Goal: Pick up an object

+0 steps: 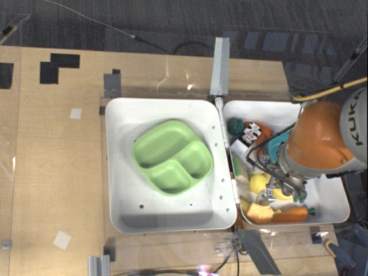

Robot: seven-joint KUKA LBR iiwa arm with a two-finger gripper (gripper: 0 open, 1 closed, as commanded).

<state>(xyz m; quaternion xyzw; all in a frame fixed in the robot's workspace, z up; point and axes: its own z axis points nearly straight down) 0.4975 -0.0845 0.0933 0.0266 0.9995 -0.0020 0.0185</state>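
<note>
An orange carrot (292,214) with a green tip lies along the right bin's (339,209) near wall, tip pointing right; the gripper (275,190) hangs just above a yellow lemon (259,183); its state I cannot tell.

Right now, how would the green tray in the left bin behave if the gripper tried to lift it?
The green tray looks like stiff moulded plastic, likely light. Its wide three-compartment body suits only a rim pinch, so it may tilt or slip. It lies flat in the left bin, unlikely to roll.

A pale wooden bench (52,171) with black squares (59,66) stands on dark grey carpet (144,7).
</note>
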